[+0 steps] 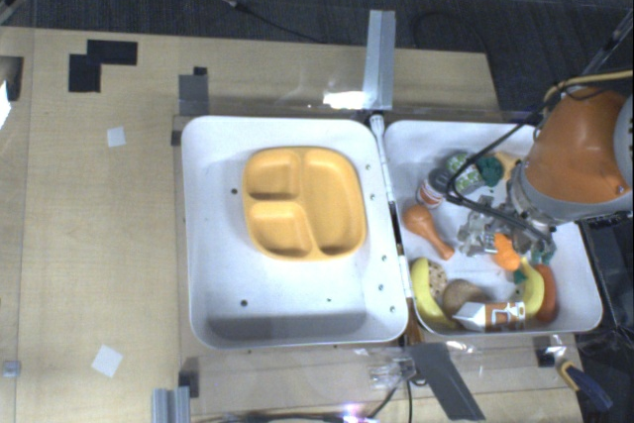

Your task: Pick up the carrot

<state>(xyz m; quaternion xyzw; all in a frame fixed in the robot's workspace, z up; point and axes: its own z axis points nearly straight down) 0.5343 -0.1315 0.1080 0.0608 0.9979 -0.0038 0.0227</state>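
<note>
The carrot is a small orange piece in the right bin, lying among other toy food near the bin's middle right. My gripper hangs directly over it, its metal tip touching or nearly touching the carrot's upper end. The grey wrist with its orange band covers the bin's far right part. The gripper body hides part of the carrot, and I cannot make out whether it is gripped.
A yellow compartment plate lies in the left bin. Around the carrot are an orange drumstick-shaped toy, a banana, a brown lump, a small bottle and a green-labelled can. Black cables run to the wrist.
</note>
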